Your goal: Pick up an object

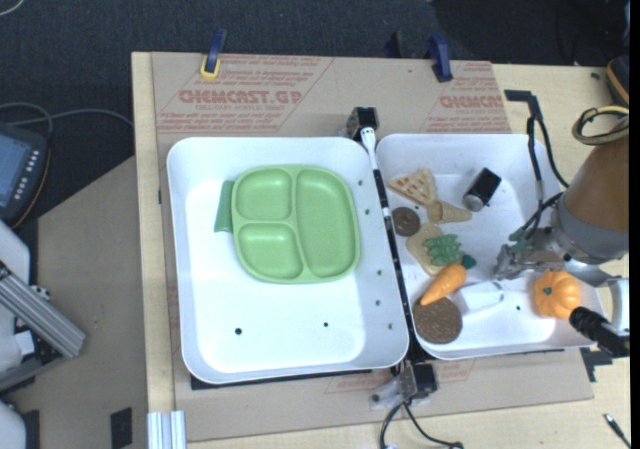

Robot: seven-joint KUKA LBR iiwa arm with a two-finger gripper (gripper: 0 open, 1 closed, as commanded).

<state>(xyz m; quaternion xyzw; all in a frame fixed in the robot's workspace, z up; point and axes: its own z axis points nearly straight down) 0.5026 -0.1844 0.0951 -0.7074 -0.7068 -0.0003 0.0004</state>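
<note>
Toy foods lie scattered in the right bin [520, 342]: a carrot [444, 283] near its middle, with a pizza slice [414, 185] and a black cylinder [482, 188] beyond the carrot, a brown cookie [438, 319] in front of it, a green leafy piece [441, 249] touching it, and a small orange pumpkin [556, 294] to its right. The jaws [517, 259] hover between carrot and pumpkin; whether they are clenched cannot be told. A green divided plate [295, 223] sits in the left bin [200, 317], left of the carrot.

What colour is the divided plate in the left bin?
Light green. The divided plate shows plainly in the camera view, lying in the left bin.
</note>
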